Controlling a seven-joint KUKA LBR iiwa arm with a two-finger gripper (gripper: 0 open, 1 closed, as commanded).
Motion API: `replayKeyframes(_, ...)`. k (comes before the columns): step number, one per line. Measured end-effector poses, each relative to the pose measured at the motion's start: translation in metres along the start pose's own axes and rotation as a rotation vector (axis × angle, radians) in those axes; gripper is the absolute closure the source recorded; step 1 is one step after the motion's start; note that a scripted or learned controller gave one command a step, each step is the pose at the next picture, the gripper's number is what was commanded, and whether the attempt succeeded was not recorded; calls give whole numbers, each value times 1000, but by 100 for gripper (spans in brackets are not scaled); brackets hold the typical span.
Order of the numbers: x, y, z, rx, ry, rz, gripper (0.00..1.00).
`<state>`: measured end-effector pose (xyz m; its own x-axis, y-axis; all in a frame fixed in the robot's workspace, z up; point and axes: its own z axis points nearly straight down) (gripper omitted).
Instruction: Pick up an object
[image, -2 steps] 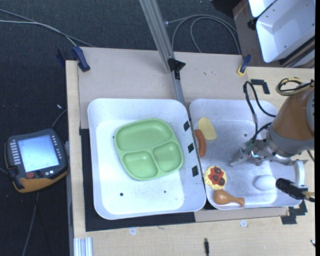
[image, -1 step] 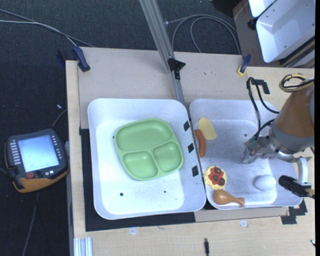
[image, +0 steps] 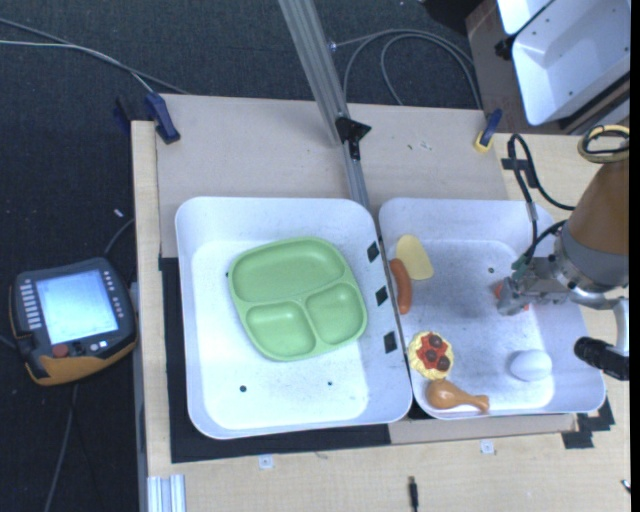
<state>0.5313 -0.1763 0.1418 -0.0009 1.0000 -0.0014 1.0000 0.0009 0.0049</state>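
The arm's grey metal tool sits low over the right shallow white plastic bin, toward that bin's right side, with the grey and orange arm rising behind it at the frame's right edge; whether the tool is apart or together I cannot tell, since its tips blur into the bin floor, and nothing is seen clamped in it. Just below and to the right of the tool, apart from it, lies a small white egg-shaped object. Along the bin's left wall lie a red toy sausage touching a pale yellow chip-like slice, and lower down a round toy pizza piece with red toppings just above an orange toy drumstick. The left white bin holds a light green three-compartment plastic plate. Both bins rest on the pale wooden counter. A grey handheld control pendant with a lit screen lies on the dark floor well to the left.
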Motion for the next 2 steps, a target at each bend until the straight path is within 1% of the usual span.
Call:
replayKeyframes(1, 1, 2, -65, -2, -1, -1, 100)
replayKeyframes(2, -2, 14, -121, -4, -1, -1, 100)
